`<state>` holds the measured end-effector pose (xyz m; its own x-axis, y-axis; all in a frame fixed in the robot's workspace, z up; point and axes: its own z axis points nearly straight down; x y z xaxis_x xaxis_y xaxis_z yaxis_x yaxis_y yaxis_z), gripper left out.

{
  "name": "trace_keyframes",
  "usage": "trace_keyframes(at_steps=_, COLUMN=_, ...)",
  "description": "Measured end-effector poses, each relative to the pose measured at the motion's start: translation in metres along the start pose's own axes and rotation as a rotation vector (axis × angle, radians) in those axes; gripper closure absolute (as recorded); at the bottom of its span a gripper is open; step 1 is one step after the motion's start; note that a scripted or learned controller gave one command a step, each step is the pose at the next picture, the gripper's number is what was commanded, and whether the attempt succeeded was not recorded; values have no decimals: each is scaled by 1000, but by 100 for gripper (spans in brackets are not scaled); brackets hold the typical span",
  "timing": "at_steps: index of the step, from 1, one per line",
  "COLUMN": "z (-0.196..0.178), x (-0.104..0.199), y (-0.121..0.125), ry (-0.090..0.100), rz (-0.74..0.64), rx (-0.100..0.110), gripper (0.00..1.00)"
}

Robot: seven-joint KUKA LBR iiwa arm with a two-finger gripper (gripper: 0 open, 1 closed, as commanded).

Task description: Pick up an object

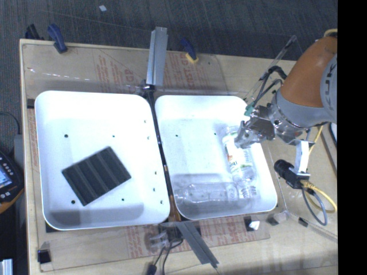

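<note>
Two clear plastic bottles lie in the right bin (189,136). One bottle (237,164), with a white and orange label, runs along the bin's right wall. The other bottle (211,192) lies along the front wall. A black ridged pad (96,175) rests flat in the left bin (86,110). My gripper (244,135) hangs over the right side of the right bin, just above the top end of the labelled bottle. The grey wrist and orange band (307,79) reach in from the right.
Black and yellow cables (309,191) loop off the arm beside the right bin. A metal bar (156,56) stands at the back between the bins, with blue clamps (56,38) on the bench's far edge.
</note>
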<state>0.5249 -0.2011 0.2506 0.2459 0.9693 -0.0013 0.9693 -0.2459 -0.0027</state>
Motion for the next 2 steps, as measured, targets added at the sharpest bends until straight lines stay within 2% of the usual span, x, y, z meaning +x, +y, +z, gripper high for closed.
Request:
trace_keyframes(at_steps=1, z=29, x=47, y=9, ry=0, rz=-52, rx=3, gripper=100)
trace_keyframes(at_steps=2, z=29, x=47, y=9, ry=0, rz=-51, rx=3, gripper=0)
